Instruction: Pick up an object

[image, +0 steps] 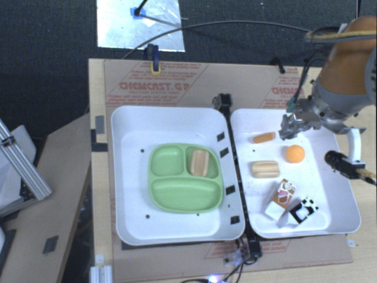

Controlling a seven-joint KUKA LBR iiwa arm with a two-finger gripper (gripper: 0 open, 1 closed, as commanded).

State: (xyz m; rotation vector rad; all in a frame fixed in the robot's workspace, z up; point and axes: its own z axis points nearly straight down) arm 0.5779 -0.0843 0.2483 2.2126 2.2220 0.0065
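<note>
A top-down, slanted view of a bench with two shallow white bins side by side on a brown cardboard sheet (pixel 177 81) printed with red lettering. The left bin (pixel 121 175) holds a green divided plate (pixel 182 196); a tan slice of toy toast (pixel 199 162) lies in the plate's upper right compartment, and the other two compartments are bare.

The right bin (pixel 333 184) holds five loose things that could be picked. A small orange sausage (pixel 264 137) lies near the bin's far edge; an orange ball (pixel 295 154) sits just to its right and a little nearer the camera; a pale bread roll (pixel 265 168) lies below the sausage, apart from it. A small white carton (pixel 281 197) with a red and brown print rests tilted toward the near edge, and a black-and-white block (pixel 303 211) lies just beside it on the right.

The grey and orange arm (pixel 347 69) reaches in from the right; its gripper (pixel 287 130) hangs over the far part of the right bin, just right of the sausage and above the ball. Whether the gripper is spread or closed cannot be told at this angle; nothing can be seen held in it.
</note>
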